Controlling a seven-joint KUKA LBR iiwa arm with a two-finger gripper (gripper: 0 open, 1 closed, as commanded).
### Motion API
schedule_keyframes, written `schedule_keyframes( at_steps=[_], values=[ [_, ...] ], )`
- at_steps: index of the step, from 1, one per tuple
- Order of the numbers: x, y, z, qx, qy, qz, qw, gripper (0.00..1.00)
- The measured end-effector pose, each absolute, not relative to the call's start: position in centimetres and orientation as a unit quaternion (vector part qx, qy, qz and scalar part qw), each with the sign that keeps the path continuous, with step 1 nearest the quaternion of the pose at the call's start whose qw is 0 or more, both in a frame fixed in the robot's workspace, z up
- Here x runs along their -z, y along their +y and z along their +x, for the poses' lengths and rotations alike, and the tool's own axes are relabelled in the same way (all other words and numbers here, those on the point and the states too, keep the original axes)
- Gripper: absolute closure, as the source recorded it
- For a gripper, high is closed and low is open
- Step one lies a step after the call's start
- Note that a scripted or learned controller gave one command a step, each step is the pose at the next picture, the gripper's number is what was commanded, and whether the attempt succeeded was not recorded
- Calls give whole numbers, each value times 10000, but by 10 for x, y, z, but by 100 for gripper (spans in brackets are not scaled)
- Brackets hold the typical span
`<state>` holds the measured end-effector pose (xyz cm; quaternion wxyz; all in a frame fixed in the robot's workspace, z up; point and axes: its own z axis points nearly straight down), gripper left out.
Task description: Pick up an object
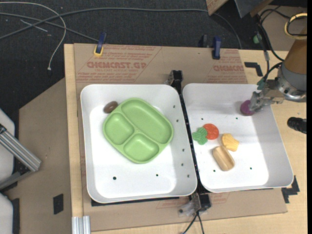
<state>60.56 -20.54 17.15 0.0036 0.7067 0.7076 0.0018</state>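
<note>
Dark carpet with loose cables surrounds the desk (146, 62), a cardboard-topped surface carrying two white bins. At the far right edge of the right bin (273, 145) the gripper (258, 101) sits low, right against a small purple object (247, 108) that lies at its tip on the side toward the bins' divider. Whether it is wide, narrow or closed on that piece cannot be told: the purple thing touches or nearly touches the tip, but nothing shows it between the gripping parts.

Further from the gripper, toward the middle of the same bin, lie a green piece (199, 136) touching a red one (210, 131), then a yellow piece (229, 142) and a tan block (223, 158) just beside it. Well away, in the other bin (97, 179), rest a green tray (138, 129) and a small brown item (111, 107) at its far corner.

The step appears to be the grasp of the purple object. To do it well, the gripper should be centred over the piece rather than beside it, since it sits close to the bin wall and could be nudged against the slope. Closing only once it is straddled, then lifting straight up, would likely hold best
</note>
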Motion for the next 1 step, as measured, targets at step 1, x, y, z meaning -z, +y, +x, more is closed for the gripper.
schedule_keyframes(
  at_steps=[1],
  values=[
    [-218, -211, 603, -13, 7071, 7071, 28, 100]
  ],
)
